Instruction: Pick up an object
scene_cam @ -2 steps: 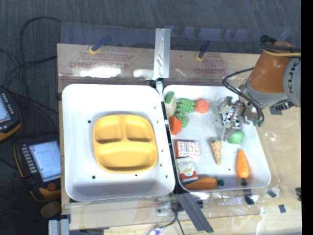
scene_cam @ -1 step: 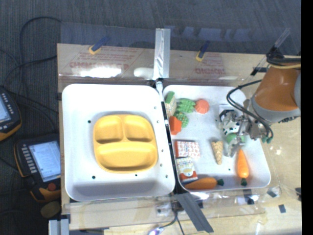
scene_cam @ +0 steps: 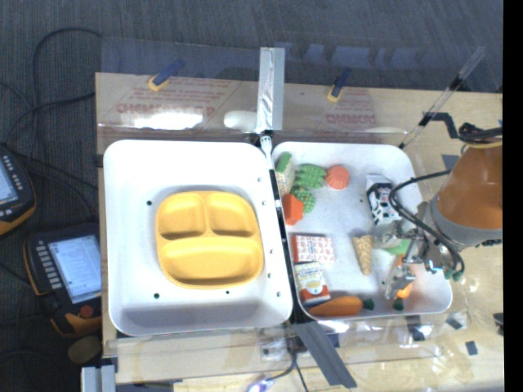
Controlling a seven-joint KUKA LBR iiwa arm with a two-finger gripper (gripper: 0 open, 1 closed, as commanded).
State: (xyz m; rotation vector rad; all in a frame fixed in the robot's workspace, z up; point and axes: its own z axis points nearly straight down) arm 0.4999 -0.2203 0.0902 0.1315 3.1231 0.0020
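The arm comes in from the right, its orange band (scene_cam: pixel 478 188) sitting over the right edge of the right bin (scene_cam: pixel 359 152), and the tool (scene_cam: pixel 402 278) hangs low over that bin's near right corner. Cables and hardware crowd around it, so I cannot tell how the tool is set, nor whether it has anything.

The things to pick from all lie in the right bin. Along the far side there is a green bumpy piece (scene_cam: pixel 307 178) with a round orange-red ball (scene_cam: pixel 337 176) just beside it, and a small red-orange piece (scene_cam: pixel 292 207) against the wall shared with the other bin. A black and white item (scene_cam: pixel 379 203) sits toward the right, near the arm. In the middle lie a red and white packet (scene_cam: pixel 313 248) and a pale cone-shaped piece (scene_cam: pixel 364 252). At the near side, a small printed packet (scene_cam: pixel 310 282) sits just above a long orange carrot (scene_cam: pixel 335 305) resting along the near wall.

The left bin (scene_cam: pixel 131 219) holds a yellow divided tray (scene_cam: pixel 209 237), lying flat in the middle. Both bins sit side by side on the desk (scene_cam: pixel 482 333)
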